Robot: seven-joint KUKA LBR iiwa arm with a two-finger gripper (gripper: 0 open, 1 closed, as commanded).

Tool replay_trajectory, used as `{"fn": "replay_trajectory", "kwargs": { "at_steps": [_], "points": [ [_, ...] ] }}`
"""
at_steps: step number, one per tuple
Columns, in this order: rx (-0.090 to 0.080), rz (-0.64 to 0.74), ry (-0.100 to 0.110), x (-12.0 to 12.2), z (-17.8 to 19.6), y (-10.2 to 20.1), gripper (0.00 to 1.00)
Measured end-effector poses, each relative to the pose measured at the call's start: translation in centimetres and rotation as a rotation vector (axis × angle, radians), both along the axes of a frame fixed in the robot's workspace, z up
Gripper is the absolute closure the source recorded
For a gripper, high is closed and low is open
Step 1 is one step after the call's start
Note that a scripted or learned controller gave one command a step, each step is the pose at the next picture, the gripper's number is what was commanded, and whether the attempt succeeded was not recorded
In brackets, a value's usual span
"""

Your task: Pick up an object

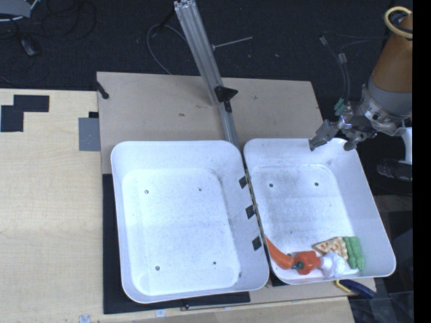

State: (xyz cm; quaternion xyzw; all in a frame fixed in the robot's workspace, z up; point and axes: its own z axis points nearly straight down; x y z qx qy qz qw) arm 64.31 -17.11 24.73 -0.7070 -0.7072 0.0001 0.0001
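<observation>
1. Two shallow white bins side by side: left bin (176, 221) has a bare floor, right bin (316, 200) holds all the objs.
2. One arm (392, 66), grey w/ an orange band, comes in from the right; its gripper (335, 140) hangs over the far-right corner of the right bin, fingers spread apart, nothing btwn them.
3. Objs, counted: one orange-red piece (291, 260), long and curved; one tan wedge (332, 247); one green piece (354, 252); one small white bit (331, 266). Four in all, as far as I can tell; they blur together.
4. All four sit bunched in the near-right corner of the right bin, touching or nearly so, well apart from the gripper.
5. Risk, biggest first: gripper is at the opposite end of the bin from the pile, so a straight descent from here probably closes on bare floor = empty grasp.
6. Next risk: pile is tight against the bin wall and rim; a finger could catch the wall, or nudge objs instead of straddling one.
7. Smaller risk: objs overlap, so a close may pinch two, or clip an edge and let it slip.
</observation>
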Motion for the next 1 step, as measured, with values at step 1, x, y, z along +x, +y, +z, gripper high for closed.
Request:
{"fn": "replay_trajectory", "kwargs": {
  "at_steps": [1],
  "points": [
    [0.002,-0.002,0.009,-6.48,-15.41,-2.8,0.0]
  ]
}}
